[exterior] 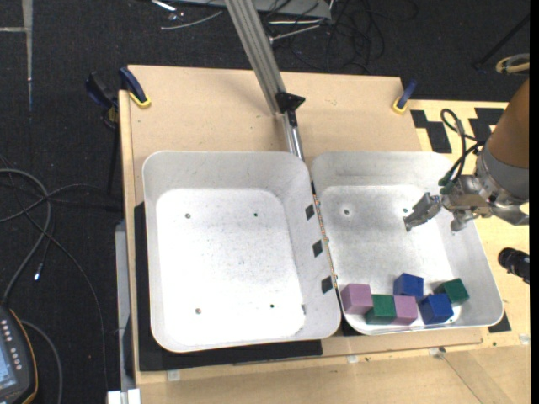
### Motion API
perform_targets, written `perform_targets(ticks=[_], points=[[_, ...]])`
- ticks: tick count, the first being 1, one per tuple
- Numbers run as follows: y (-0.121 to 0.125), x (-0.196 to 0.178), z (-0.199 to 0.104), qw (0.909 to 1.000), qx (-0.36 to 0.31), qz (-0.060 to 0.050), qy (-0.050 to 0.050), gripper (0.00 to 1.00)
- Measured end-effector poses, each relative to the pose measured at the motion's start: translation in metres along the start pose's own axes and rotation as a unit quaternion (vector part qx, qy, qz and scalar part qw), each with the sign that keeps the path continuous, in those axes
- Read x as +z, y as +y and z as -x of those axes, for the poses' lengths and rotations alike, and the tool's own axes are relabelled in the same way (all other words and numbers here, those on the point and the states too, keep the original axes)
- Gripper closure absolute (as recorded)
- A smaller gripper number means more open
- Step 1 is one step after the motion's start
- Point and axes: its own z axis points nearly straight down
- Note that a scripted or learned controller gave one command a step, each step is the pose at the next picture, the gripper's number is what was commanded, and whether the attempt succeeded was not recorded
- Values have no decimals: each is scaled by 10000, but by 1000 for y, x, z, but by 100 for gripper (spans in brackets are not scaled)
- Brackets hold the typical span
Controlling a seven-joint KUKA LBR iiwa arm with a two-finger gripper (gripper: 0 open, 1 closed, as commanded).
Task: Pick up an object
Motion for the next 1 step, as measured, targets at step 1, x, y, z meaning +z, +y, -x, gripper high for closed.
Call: perform_targets(ticks=[1], points=[[31, 105, 2, 10000, -39, -48, 26, 0]])
